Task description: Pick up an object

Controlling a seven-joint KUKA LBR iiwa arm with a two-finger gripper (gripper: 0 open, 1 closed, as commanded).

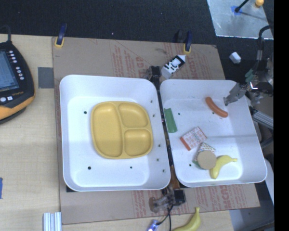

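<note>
Your likeliest target, the sausage (216, 107), lies in the right bin (241, 134), upper part, long axis slanting from upper left to lower right. The gripper (232, 96) sits just right of it at the bin's rim, near but apart, nothing between its fingers; whether they are spread, you cannot tell. The banana (222, 164) and green block (170, 120) lie lower and left.
</note>
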